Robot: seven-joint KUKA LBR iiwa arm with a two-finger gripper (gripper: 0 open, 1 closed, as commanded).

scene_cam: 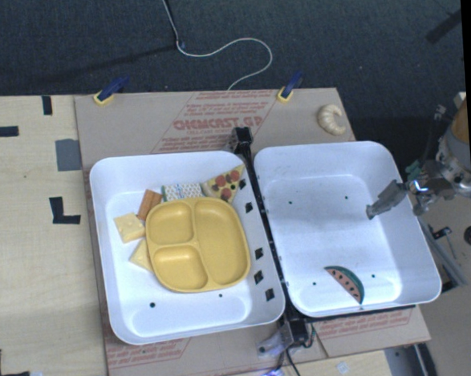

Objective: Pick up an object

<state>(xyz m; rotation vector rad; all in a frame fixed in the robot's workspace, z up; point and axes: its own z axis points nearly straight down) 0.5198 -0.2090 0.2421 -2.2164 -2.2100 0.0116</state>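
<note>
A toy watermelon slice (345, 282) lies near the front wall of the right bin (323, 169), alone on its floor. The left bin (114, 296) holds a yellow divided plate (197, 244), a pale cheese square (129, 227), a brown block (149, 203), a yellow wedge (139, 256) and a pizza slice (225, 181) along the back of the plate. My gripper (397, 196) hangs over the right bin's right wall, well above and behind the watermelon slice, with nothing seen in it.
A beige croissant-like toy (333, 118) lies on the cardboard behind the right bin. A white cable (226, 51) loops at the back. The bins' shared wall (258, 222) carries black clips.
</note>
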